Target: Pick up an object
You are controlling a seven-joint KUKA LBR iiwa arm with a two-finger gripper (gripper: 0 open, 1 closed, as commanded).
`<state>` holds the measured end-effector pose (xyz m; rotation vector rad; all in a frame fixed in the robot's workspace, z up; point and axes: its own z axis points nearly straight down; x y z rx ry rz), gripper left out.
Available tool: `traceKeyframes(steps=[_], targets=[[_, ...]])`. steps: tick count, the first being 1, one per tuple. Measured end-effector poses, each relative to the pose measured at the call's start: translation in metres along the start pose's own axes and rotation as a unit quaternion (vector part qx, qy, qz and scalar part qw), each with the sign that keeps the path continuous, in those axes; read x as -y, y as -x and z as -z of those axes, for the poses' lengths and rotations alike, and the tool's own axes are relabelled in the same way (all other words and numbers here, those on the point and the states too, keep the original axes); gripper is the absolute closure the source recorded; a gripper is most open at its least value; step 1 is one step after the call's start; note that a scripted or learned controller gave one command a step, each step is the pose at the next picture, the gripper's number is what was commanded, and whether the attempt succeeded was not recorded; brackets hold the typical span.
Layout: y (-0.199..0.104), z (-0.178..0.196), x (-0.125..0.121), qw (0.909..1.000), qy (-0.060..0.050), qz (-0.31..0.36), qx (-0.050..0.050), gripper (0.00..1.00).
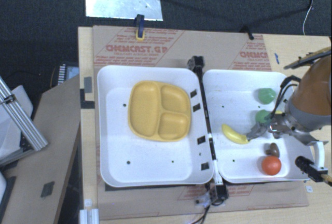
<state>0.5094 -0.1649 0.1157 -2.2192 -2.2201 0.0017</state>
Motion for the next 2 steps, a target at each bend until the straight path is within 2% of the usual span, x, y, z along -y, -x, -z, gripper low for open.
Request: traceKeyframes(steps=[1, 2], targets=[[0.000, -0.026, -0.004, 1.0000, 0.005, 0.000, -0.001, 0.00], [0.001, -0.014, -0.006, 1.0000, 0.009, -0.001, 0.001, 1.00]])
